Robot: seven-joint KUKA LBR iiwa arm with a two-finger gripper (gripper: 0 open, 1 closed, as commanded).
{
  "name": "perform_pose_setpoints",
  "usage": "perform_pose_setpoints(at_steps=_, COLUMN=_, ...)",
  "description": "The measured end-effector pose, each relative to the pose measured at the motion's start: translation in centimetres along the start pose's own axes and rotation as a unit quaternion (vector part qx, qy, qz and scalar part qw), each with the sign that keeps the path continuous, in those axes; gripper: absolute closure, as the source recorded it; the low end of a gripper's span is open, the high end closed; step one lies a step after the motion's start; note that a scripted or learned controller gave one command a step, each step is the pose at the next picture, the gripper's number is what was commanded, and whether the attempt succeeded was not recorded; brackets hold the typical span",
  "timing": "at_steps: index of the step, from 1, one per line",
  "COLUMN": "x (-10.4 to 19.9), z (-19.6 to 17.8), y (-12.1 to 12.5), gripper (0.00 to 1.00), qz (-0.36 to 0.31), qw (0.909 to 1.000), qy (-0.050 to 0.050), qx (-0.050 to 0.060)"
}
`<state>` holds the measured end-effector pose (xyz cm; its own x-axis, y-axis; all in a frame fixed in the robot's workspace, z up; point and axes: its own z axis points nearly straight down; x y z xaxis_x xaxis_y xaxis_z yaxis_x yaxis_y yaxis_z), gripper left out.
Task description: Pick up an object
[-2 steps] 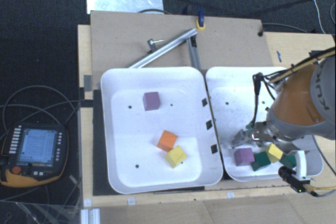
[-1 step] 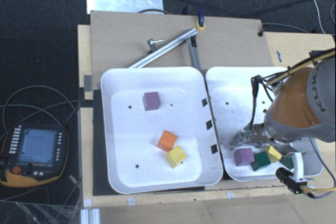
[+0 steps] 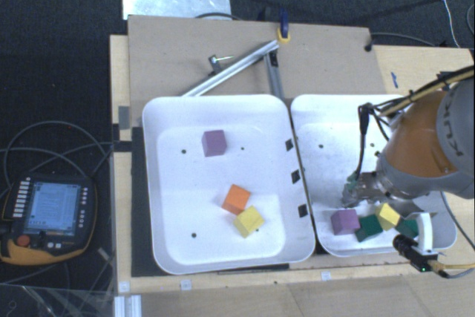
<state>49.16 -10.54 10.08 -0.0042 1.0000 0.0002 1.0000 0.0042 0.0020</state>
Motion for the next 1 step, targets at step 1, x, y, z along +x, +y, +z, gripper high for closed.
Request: perform_pose_setpoints(at_steps=1, x=0.91, z=-5.09, y=-0.20, gripper=1.00, qz=-0.001, qw=1.0000, qy=0.000, qx=-0.002)
